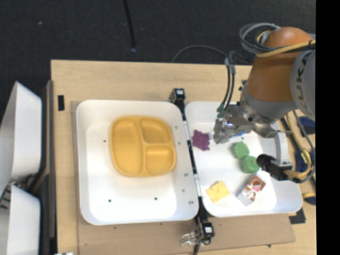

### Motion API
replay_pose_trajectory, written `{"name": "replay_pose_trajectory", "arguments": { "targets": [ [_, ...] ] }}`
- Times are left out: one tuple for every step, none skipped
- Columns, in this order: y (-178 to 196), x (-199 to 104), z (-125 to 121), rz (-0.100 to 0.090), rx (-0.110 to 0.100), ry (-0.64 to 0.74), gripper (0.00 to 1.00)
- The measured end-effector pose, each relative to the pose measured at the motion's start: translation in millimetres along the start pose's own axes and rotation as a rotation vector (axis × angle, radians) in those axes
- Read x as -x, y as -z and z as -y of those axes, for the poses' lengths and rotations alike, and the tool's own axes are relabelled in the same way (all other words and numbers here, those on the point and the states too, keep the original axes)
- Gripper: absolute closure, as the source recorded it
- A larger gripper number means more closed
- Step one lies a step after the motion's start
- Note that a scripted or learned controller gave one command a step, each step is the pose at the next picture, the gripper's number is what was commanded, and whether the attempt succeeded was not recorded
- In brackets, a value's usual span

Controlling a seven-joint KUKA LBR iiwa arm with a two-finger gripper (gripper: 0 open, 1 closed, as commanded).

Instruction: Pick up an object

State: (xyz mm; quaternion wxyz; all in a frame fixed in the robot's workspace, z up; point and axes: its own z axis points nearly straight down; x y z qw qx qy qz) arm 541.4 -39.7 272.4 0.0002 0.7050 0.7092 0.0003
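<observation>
From where I stand the arm (276,73) leans in over the right bin (281,201), and its pincer (226,133) hangs low near that bin's upper left part, just beside a small purple object (200,140) that lies toward the divider between the 2 bins. That purple piece sits immediately to the view's left of the pincer tip and a touch lower, so I'd judge it the nearest candidate; it looks lumpy with no clear long axis, so approach angle should matter little. Whether the pincer is spread or closed I cannot tell (the tip is a dark, blurred cluster at this slant), and nothing shows gripped in it. On the other side, 2 green objects (244,157) lie close together, down and to the view's right of the tip, with a yellow block (217,191) and a red-and-white packet (252,189) farther toward the near edge. The left bin (93,195) carries a yellow divided tray (142,145), well apart from the arm, on the wooden desk (64,78)
</observation>
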Motion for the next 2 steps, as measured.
{"name": "replay_pose_trajectory", "arguments": {
  "targets": [
    [-0.4, -45.8, 2.6, -0.001, 0.000, 0.001, 1.00],
    [1.0, -95.7, 16.0, -0.001, -0.001, 0.002, 1.00]
  ]
}}
